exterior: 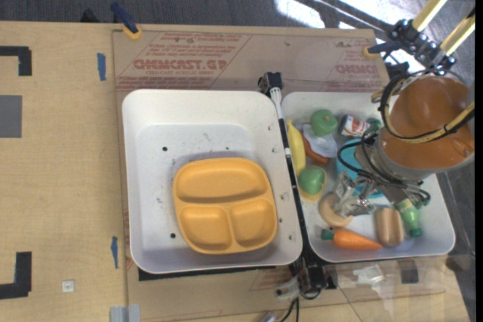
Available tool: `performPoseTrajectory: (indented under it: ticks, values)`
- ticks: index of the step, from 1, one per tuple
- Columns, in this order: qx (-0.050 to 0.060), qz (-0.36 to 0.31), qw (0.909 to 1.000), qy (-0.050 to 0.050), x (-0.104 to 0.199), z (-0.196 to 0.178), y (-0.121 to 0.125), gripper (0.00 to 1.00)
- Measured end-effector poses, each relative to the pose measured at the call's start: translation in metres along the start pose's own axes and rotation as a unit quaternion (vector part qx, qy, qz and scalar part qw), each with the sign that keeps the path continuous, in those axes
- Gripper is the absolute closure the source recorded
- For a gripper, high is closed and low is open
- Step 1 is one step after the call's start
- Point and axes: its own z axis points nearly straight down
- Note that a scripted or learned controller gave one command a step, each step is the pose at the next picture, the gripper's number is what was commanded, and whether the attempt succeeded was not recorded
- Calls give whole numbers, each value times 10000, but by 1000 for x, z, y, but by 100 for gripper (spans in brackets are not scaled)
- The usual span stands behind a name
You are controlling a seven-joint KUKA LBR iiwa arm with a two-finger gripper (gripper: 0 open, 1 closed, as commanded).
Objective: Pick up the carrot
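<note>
The fingers (353,198) are hanging low inside the right bin (445,237), metal parts tangled with cables, and it is not possible to tell how far apart they are standing or whether anything is sitting between them. They are hovering just above a pale round ring-shaped piece (332,210), well above the carrot (355,240) in the view. The carrot is lying on its side along the near wall of the right bin, its orange body pointing right and its green end pointing left, and nothing is touching it from above. Just right of the carrot a tan bread-like piece (389,225) is standing, and a green bottle-like item (410,218) is lying beyond that. Left of the fingers a green round fruit (312,179) is resting, with a yellow banana (296,148) stretching along the wall shared with the left bin (151,117). Farther back a green apple (324,122) is sitting near a small red and white item (352,126). The orange band (423,124) of the arm is rising over the right bin. In the left bin a yellow divided tray (224,203) is lying flat, well apart from the carrot. Both bins are resting on the table (53,185)
</note>
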Motion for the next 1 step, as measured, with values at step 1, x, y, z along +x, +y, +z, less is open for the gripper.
performPoseTrajectory:
  ticks: [1]
  values:
    - [69, -2474, 9689, -84, -7, 1, 5, 100]
